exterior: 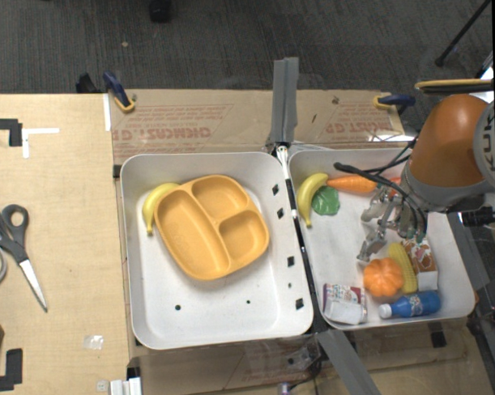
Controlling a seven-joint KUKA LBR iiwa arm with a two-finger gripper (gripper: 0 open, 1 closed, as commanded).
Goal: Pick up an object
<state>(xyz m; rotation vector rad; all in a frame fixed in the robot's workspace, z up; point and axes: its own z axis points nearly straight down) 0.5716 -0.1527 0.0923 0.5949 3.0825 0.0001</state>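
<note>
Hovering with jaws open and empty, the gripper (378, 228) needed to drop squarely over the orange pumpkin (382, 278) before closing.

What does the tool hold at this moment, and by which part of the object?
Nothing. The tool hangs over the bare floor of the right bin, above the orange pumpkin, with no object between its fingers.

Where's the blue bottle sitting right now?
The blue bottle lies on its side in the right bin, at its near right corner, just below the orange pumpkin and right of the white packet.
</note>
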